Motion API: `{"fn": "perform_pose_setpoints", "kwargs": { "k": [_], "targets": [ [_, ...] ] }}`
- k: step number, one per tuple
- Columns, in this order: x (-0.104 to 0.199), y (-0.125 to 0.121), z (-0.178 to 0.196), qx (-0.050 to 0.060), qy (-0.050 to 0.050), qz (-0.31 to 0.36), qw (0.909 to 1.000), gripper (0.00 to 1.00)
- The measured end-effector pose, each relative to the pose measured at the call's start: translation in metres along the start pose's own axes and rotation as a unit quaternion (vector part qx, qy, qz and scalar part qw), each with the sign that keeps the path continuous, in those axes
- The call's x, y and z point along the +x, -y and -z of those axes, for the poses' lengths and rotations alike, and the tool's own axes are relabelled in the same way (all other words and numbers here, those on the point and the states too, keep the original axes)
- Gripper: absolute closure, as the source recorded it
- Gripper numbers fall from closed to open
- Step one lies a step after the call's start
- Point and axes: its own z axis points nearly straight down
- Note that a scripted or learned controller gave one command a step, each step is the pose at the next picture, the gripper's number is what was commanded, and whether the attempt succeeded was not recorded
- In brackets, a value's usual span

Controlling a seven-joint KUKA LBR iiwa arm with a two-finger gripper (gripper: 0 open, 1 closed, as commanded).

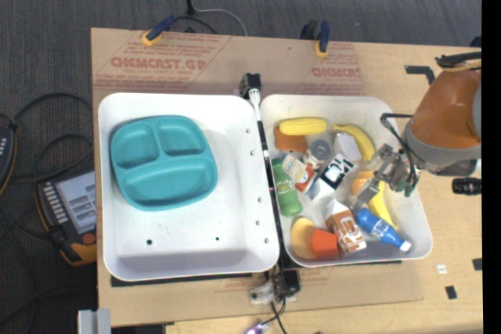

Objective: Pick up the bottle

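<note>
Arm positioned over right bin; bottle lies in bin, ungripped.

Left white shallow bin (125, 246) on the brown tabletop (156, 59) contains a teal three-compartment plastic plate (163, 161). Right white shallow bin (419, 242) contains mixed items, including a yellow corn cob (302, 126) and a yellow banana (358, 138). The blue plastic bottle with white cap (381, 230) lies on its side near the bin's front right corner. The hand (389, 172) hangs just above and behind the bottle; open or closed state cannot be determined.

A teal divided plate (163, 161) lies in the left bin (125, 250). At the frame's right, the gripper (389, 170) hangs over the cluttered right bin (419, 246), just above the blue bottle (381, 230).
</note>
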Motion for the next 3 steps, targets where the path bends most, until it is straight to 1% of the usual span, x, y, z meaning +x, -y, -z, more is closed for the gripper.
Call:
{"fn": "perform_pose_setpoints", "kwargs": {
  "k": [1,2,3],
  "targets": [
    [-0.001,-0.001,0.01,-0.001,0.003,-0.001,1.0,1.0],
    [-0.001,-0.001,0.01,-0.001,0.002,-0.001,1.0,0.0],
    [-0.002,-0.002,0.02,-0.002,0.003,-0.001,1.0,1.0]
  ]
}}
